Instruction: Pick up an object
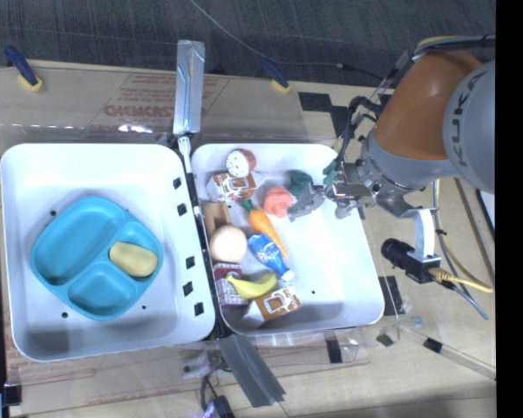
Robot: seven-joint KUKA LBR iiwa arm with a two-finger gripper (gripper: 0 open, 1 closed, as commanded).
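Observation:
The right bin (349,273) holds a heap of toy foods: a pink-red strawberry (278,200), an orange carrot (263,226), a yellow banana (252,284), a pale egg-like ball (227,244), a blue packet (267,254), a small tin (238,162), a dark green piece (300,181) and small printed boxes (280,302). My gripper (308,200) hangs over the bin's upper right part, just right of the strawberry and below the green piece. Its grey fingers point left; nothing shows between them.
The left bin (35,320) carries a blue divided plate (78,255) with a yellow potato-like piece (133,259) in it. A metal bar (188,90) stands between the bins at the back. The arm's orange band (423,103) and cables lie to the right.

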